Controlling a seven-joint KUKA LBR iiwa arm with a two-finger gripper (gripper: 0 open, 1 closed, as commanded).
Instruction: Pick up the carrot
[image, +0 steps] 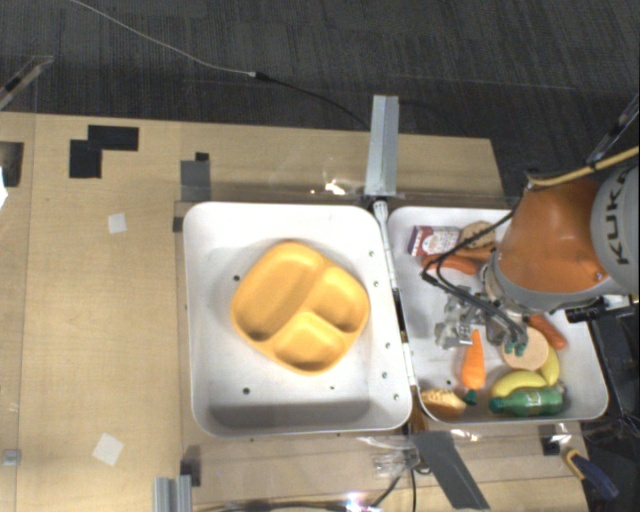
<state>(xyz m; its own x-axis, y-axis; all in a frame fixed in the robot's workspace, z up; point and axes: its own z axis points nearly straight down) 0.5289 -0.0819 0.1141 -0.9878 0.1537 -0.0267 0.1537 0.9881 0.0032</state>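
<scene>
Now, I count two white bins side by side on my bench. My left bin (205, 300) holds one yellow plate (300, 305) with three dips in it. My right bin (597, 395) holds the play food. I see one carrot (472, 362), one banana (528, 379), one green veggie (527, 402) that may be a cucumber, one small snack pack (433, 241), one round tan slice (529, 351), one little bread-like piece (446, 401) in the near corner, and one red-orange sausage shape (462, 264) partly under my arm.

My gripper (470, 325) hangs low over the right bin, with wires looped around it. I cannot tell how it is set, since my orange band and wrist sit over it.

The carrot lies on the bin floor, right by my gripper tip, on the side nearer the front edge. It stands almost straight up and down in the picture, green top down. The banana is just beside it.
</scene>
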